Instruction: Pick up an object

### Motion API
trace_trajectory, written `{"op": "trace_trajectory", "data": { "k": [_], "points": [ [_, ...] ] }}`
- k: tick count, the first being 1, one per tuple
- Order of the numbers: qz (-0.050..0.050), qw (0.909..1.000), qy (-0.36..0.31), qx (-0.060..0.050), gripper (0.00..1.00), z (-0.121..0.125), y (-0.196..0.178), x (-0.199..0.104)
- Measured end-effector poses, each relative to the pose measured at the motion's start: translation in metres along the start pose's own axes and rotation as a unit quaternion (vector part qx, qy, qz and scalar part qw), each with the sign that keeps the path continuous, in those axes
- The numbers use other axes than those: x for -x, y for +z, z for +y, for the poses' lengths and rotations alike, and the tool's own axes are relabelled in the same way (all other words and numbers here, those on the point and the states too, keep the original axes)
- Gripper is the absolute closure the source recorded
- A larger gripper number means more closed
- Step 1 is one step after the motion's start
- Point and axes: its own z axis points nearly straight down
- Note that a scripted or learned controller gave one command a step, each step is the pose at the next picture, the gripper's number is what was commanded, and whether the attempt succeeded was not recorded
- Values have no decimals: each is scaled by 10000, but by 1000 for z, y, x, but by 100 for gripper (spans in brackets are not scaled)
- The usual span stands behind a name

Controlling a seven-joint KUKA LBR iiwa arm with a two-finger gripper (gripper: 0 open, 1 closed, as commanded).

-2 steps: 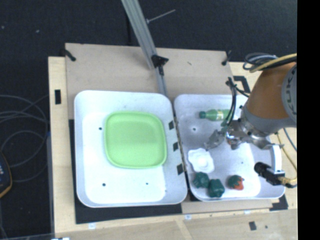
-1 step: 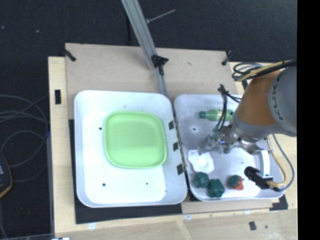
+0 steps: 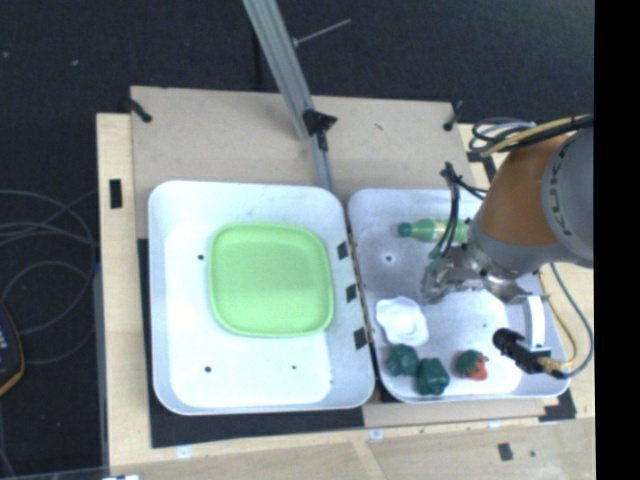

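- I see two white bins side by side on my bench: the left bin point(image 3: 180, 298) and the right bin point(image 3: 375, 228), touching at their inner edges.
- A light green square plate point(image 3: 270, 278) lies flat in the middle of the left bin.
- A grey pole point(image 3: 285, 58) slants from the far side down to the gap between the bins.
- Dark cables point(image 3: 45, 238) loop on the floor at far left.

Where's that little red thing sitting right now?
In the camera view, the small red object lies in the right bin, near its front edge, just right of two dark green objects and below the gripper.
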Motion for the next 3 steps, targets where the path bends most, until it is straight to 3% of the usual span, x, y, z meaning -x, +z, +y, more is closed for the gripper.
{"op": "trace_trajectory", "data": {
  "k": [1,2,3],
  "points": [
    [-4,10000,-5,10,100,-8,-48,1],
    [-3,10000,-11,6,100,-8,-73,2],
    [3,10000,-34,1,100,8,-88,-51]
  ]
}}
